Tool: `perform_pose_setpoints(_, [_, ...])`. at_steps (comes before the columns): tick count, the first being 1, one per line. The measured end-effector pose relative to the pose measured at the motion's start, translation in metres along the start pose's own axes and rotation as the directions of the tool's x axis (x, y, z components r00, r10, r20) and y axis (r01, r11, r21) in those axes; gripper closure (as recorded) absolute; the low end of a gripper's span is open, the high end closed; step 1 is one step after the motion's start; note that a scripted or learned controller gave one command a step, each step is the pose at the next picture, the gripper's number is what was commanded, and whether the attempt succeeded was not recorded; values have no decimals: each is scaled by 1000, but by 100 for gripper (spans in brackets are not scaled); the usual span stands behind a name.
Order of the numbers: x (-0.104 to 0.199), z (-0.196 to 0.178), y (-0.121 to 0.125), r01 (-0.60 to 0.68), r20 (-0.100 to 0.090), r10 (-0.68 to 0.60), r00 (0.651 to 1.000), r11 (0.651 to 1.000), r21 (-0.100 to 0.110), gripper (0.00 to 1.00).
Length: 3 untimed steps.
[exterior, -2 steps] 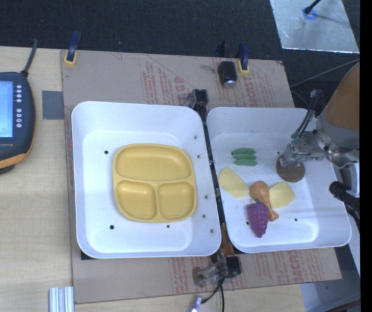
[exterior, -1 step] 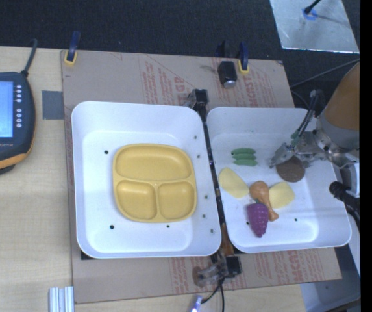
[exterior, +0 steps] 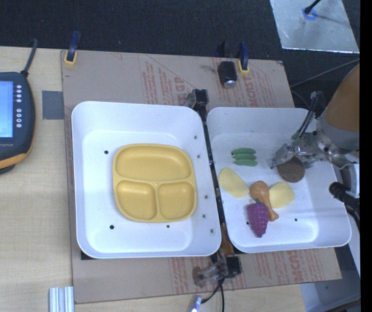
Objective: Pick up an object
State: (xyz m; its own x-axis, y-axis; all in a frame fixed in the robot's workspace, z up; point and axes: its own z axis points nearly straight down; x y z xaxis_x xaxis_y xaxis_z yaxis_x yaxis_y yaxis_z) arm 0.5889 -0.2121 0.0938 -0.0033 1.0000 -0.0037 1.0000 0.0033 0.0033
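The right bin [exterior: 315, 229] holds several toy foods. A green pea pod [exterior: 243, 156] lies at its upper left and a pale yellow piece [exterior: 233, 182] just below that. An orange-brown drumstick [exterior: 262, 196], a yellow lemon-like piece [exterior: 282, 194] and a purple grape bunch [exterior: 258, 219] cluster in the middle. A brown round object [exterior: 292, 171] lies right under my gripper [exterior: 293, 156], which reaches in from the right and hangs low over the bin's upper right part. The gripper's metal tip touches or overlaps the brown object's top edge.
The left bin [exterior: 88, 174] holds a yellow divided plate [exterior: 154, 181]. A teach pendant [exterior: 2, 119] rests on the bench at far left. Clamps [exterior: 227, 73] and fittings sit along the cardboard's edges, and a divider rail [exterior: 210, 168] runs between the bins.
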Motion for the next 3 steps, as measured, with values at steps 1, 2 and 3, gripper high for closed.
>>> perform_pose_setpoints(1, [-1, -12, 1, 1, 2, -1, 1000, 1000, -4, 100])
perform_pose_setpoints(2, [-1, -12, 1, 1, 2, -1, 1000, 1000, -4, 0])
perform_pose_setpoints(3, [0, 0, -2, 0, -1, 0, 1000, 1000, 3, 0])
